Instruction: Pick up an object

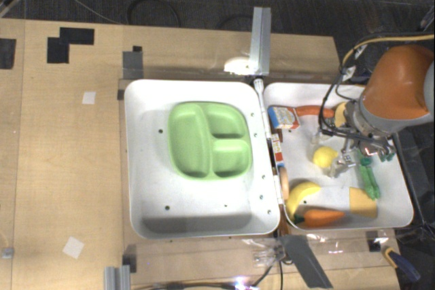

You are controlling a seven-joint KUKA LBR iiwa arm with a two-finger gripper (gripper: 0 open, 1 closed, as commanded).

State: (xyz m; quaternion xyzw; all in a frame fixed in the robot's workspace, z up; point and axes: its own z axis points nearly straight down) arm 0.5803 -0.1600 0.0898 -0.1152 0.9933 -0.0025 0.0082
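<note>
In the camera view my gripper (348, 158) hangs low in the right bin (401, 214), under the orange band of the arm (402, 81). Just left of its metal fingers (345, 161) lies a yellow lemon (325, 157), close beside them but not between them. A green cucumber-like piece (368, 180) lies just right of the gripper. Along the bin's front lie a banana (301, 193), an orange carrot (323, 217) and a yellow cheese wedge (362, 203). A small carton (283, 119) lies at the bin's back left.
The left bin (146, 166) holds a green divided plate (208, 140). A metal divider post (260, 41) stands behind the bins. Small items line the wall (276, 146) between the two bins. Cables (353, 54) loop behind the arm.
</note>
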